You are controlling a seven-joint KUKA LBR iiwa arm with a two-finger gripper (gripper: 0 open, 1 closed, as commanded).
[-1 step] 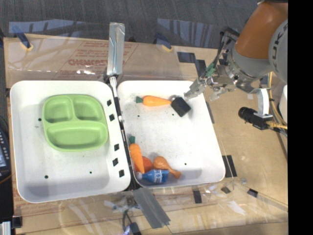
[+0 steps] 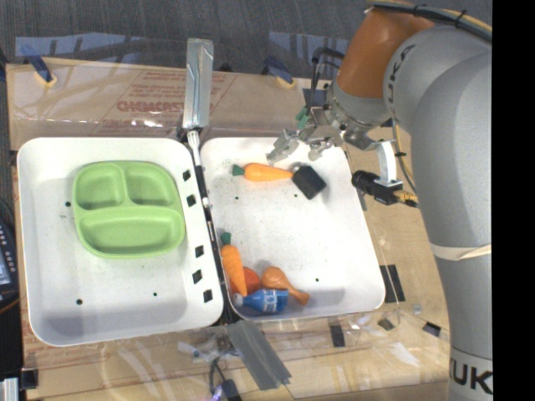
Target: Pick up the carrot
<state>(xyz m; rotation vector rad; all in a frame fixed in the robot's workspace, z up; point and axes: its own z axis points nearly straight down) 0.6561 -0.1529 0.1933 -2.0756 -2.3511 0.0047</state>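
You are looking at two white bins on the bench. In the left bin a green plate with compartments is lying. In the right bin the carrot is lying near the far edge, on its side, with its green stem end pointing toward the wall between the bins. A small black block is lying just beside its thin end, maybe touching it; I cannot tell for sure.

The gripper is hovering just over the far edge of the right bin, a little above and beyond the carrot. Its fingers are standing apart, and nothing is between them.

In the near left corner of the right bin, other toys are crowding together: a second orange carrot-like piece, a drumstick-like toy and a blue bottle. They are well apart from the gripper.

I am judging that the carrot is a light, hard plastic toy with a smooth, rounded skin, so it is likely rolling or slipping when it is pinched badly. You are better taking it across the thick middle part, with the fingers on both long sides, and keeping away from the black block.
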